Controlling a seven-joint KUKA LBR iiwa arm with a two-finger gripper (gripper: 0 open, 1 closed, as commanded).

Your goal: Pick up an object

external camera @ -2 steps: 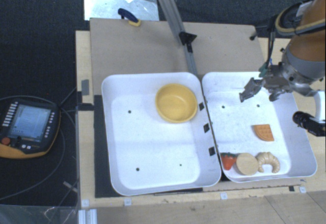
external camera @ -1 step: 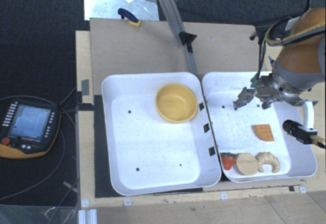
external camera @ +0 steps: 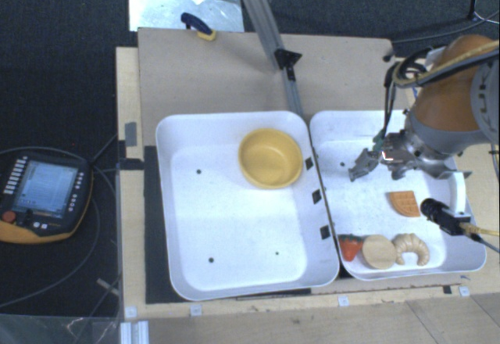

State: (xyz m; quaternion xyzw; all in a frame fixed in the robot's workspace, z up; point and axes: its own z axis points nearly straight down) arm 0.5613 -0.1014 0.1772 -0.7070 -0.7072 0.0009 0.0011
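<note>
Pendant (external camera: 41,198) way left of the left bin (external camera: 234,256), off the tabletop (external camera: 219,69). Yellow bowl (external camera: 270,157) inside, upper right corner. Right of that bin: right bin (external camera: 344,127) with tomato-ish thing (external camera: 351,247), round bun (external camera: 379,252), croissant (external camera: 412,248), waffle (external camera: 405,202). Gripper (external camera: 376,166) over its upper part, spread, holding nothing.

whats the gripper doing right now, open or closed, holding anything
Gripper: over the right bin, nothing seen in it; open or closed cannot be told from this view.
</note>
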